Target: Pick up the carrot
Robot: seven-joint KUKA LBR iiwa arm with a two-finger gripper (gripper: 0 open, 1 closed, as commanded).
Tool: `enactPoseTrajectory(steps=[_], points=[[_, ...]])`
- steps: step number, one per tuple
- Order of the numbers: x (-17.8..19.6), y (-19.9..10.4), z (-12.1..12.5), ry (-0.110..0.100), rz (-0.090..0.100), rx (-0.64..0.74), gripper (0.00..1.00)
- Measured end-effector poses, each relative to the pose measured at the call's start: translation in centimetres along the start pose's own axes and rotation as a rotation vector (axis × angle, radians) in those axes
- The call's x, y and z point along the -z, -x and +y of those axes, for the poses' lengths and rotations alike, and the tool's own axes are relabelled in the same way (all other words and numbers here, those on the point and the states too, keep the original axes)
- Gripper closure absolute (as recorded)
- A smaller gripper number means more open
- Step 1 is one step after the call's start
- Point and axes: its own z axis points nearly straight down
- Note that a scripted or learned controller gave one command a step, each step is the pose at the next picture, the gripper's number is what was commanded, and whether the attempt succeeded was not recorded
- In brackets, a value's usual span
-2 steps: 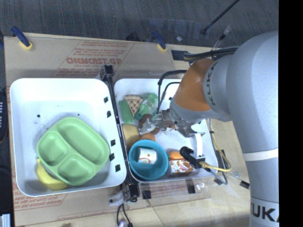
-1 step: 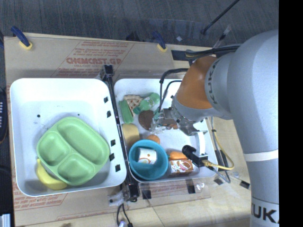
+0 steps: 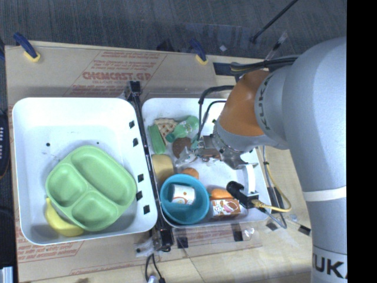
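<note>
Carrot not yet lifted; gripper (image 3: 189,152) lowered into the right bin (image 3: 177,108).
Whether anything is gripped cannot be told; the carrot (image 3: 221,194) is seen near the bin's front edge.

Dark grey carpet floor (image 3: 147,10); brown cardboard-covered bench (image 3: 106,69); blue clamps (image 3: 26,47).

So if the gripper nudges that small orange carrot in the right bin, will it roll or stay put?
The small orange carrot looks rounded and smooth, so it would probably roll or slip under a push. It sits wedged between the blue bowl and a tan block, which would likely limit how far it travels. It looks like rigid toy plastic, so probably light.
</note>
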Motion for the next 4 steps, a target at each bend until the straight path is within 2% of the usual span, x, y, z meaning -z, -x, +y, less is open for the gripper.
enactPoseTrajectory(steps=[1, 2, 3, 4], points=[[0.3, 8.4, -4.5, 0.01, 0.0, -0.018, 0.0], [0.0, 7.9, -6.7, 0.05, -0.029, 0.129, 0.0], [-0.3, -0.9, -5.2, 0.053, -0.01, -0.015, 0.0], [-0.8, 6.9, -2.8, 0.018, -0.01, 0.727, 0.0]])
